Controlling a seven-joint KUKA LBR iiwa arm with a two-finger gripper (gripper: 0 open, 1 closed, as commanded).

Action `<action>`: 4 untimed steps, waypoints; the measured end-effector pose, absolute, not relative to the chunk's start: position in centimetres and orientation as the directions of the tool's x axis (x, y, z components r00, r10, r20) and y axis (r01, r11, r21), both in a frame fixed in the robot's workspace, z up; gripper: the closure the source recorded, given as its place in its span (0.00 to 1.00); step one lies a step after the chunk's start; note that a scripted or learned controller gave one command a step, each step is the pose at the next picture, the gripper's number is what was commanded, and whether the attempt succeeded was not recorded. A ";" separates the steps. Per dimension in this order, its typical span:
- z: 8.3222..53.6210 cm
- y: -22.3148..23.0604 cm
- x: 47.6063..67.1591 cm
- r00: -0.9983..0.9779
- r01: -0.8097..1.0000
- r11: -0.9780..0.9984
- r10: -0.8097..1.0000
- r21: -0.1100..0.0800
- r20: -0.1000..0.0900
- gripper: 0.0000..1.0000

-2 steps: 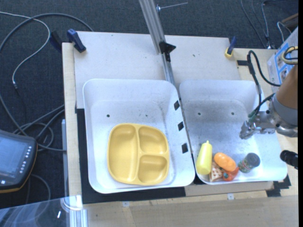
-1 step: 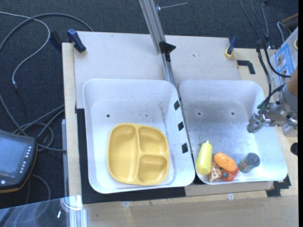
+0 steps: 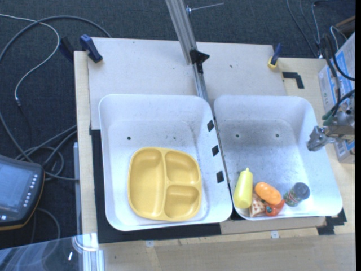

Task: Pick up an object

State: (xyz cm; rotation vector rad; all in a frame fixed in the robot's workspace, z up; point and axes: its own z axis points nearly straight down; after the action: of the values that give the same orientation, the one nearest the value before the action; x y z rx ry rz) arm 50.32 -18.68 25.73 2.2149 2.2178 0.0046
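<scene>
Right, you see the gripper (image 3: 316, 140) poised over the right bin's (image 3: 282, 109) right rim, finger state unclear, well apart from the yellow bottle (image 3: 243, 188) near the front wall.

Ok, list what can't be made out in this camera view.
- Hand: cut off by the right edge; too small and blurred to read its fingers.
- Small jar: label too small to read.
- Pizza-like toy: partly hidden by the orange toy and yellow bottle.
- Yellow tray: compartments lack detail.
</scene>
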 end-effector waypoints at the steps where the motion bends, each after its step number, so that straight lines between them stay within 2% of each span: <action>1: 29.1 -18.7 50.4 -0.002 1.000 0.002 1.000 0.006 -0.003 1.00; 2: 27.3 -13.1 50.6 -0.006 1.000 0.006 1.000 -0.003 0.004 1.00; 4: 26.5 -3.7 51.4 -0.006 1.000 0.006 1.000 -0.004 0.003 1.00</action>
State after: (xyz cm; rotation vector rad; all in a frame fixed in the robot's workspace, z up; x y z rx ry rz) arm 51.44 -3.68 26.53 2.2183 2.2315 -0.0009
